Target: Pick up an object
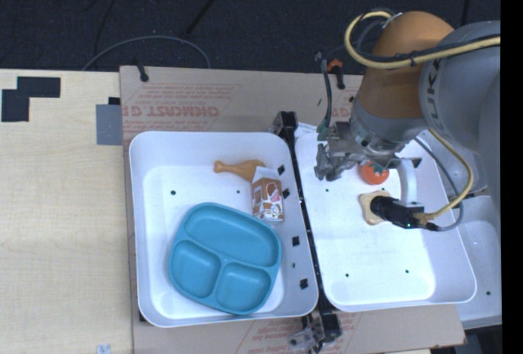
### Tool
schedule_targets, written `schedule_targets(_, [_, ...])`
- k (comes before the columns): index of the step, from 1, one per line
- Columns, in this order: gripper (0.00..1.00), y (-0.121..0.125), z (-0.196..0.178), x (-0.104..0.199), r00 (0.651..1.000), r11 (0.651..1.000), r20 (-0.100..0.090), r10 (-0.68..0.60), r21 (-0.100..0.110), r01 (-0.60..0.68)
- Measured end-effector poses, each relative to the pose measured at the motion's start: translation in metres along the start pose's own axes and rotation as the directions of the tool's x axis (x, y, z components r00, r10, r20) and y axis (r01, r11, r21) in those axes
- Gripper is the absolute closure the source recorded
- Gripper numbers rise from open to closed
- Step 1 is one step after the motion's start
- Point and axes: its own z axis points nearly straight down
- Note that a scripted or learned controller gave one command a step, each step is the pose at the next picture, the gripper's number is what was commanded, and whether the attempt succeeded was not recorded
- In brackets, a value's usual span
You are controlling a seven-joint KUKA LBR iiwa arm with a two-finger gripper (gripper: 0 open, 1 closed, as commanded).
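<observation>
gripper (329, 165) hangs in right bin (384, 279), beside tomato (375, 173).

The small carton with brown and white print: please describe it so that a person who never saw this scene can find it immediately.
Look at the left white bin, which holds a blue divided plate. Just above the plate's upper right corner, near the divider between the two bins, stands the small carton. Unlike the tan drumstick-shaped toy next to it, it is boxy and printed brown and white.

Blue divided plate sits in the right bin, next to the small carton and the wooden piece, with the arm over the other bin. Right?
Not quite. The camera view shows the blue divided plate in the left bin, beside the small carton and wooden piece. The arm is over the right bin.
</observation>
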Motion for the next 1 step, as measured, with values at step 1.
schedule_targets(1, [1.00,-0.0089,0.0067,0.0451,1.000,1.000,0.002,0.001,0.000,-0.001])
